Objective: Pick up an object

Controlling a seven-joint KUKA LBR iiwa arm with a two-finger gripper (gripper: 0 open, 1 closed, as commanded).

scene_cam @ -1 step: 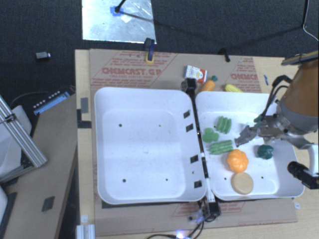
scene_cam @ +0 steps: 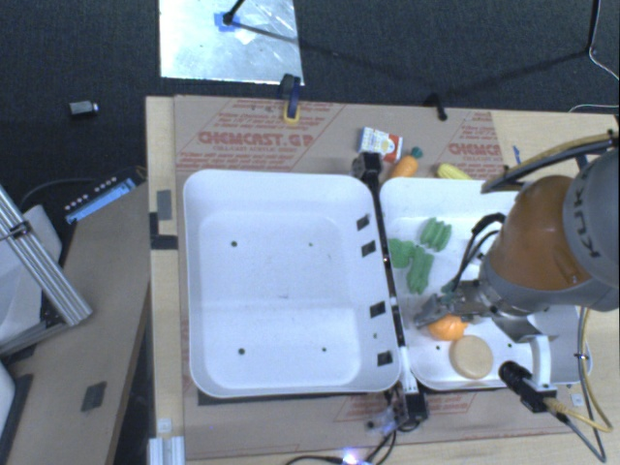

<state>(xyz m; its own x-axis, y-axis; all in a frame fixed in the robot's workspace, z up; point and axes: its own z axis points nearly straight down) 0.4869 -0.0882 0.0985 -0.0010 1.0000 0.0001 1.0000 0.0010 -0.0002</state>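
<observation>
The gripper (scene_cam: 438, 310) is low in the right bin (scene_cam: 426, 374), just above the orange fruit (scene_cam: 447, 328); whether it is released or clenched cannot be told. A beige disc (scene_cam: 472, 356) lies beside the fruit.

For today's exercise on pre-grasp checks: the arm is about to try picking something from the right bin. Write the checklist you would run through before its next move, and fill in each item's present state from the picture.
1. Gripper is over the right bin: ok.
2. A target lies close by: ok, the orange object sits right beside the gripper.
3. Fingers open enough to straddle it: cannot tell, they are too blurred.
4. Object already between the fingers: cannot tell.
5. Neighbours kept apart from the target: not ok, the tan disc lies against it.
6. Green pieces out of the way: ok, they lie farther up the bin.
</observation>
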